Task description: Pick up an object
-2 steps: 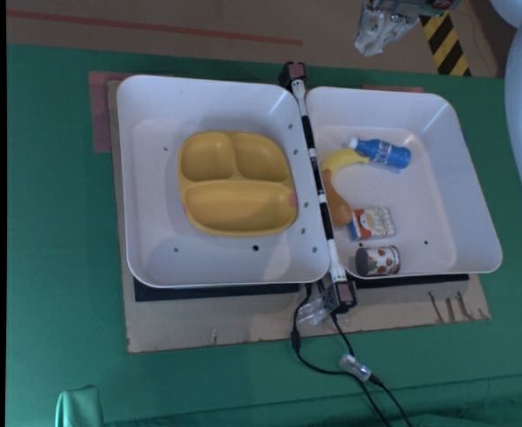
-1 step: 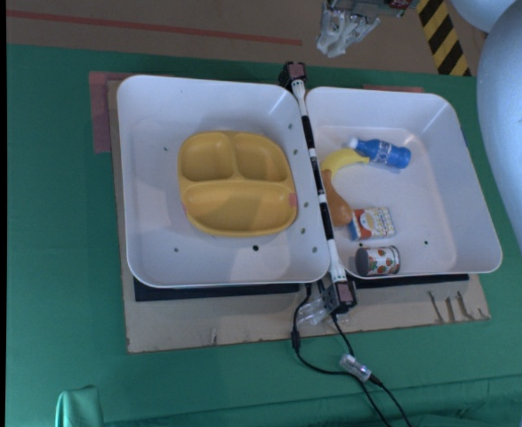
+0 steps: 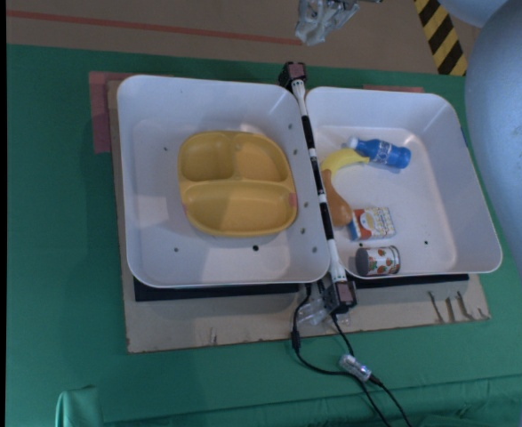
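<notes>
My gripper [image 3: 318, 23] hangs high above the back edge of the bench, beyond the divider between the two bins and with nothing in it. The right bin [image 3: 461, 194] holds a blue bottle [image 3: 381, 152] lying on its side, with a yellow banana [image 3: 341, 160] just left of it. An orange-brown elongated piece [image 3: 336, 205] lies along the divider. A small orange and white box [image 3: 372, 223] sits beside it, and a small can [image 3: 378, 261] lies near the front wall.
The left bin [image 3: 149, 149] holds a yellow divided plate [image 3: 236, 183]. A black and white divider bar [image 3: 314, 167] runs between the bins. Cables [image 3: 332, 345] trail over the cardboard and green cloth in front. The arm's grey body [image 3: 509, 149] rises along the right side.
</notes>
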`<control>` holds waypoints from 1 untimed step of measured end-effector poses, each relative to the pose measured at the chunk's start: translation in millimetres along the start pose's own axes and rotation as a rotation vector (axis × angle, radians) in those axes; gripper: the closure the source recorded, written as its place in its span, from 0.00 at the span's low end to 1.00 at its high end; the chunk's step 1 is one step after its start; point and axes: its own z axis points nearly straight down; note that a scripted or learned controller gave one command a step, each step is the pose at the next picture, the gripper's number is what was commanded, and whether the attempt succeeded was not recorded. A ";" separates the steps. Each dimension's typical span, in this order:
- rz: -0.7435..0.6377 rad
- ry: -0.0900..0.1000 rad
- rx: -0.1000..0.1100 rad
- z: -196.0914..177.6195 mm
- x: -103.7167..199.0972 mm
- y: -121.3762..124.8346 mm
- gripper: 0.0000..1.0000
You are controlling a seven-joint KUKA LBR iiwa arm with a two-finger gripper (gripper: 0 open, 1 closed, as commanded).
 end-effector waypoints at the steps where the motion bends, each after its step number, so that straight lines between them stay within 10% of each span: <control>1: 0.000 0.001 0.000 -27.4 36.8 -0.1 1.00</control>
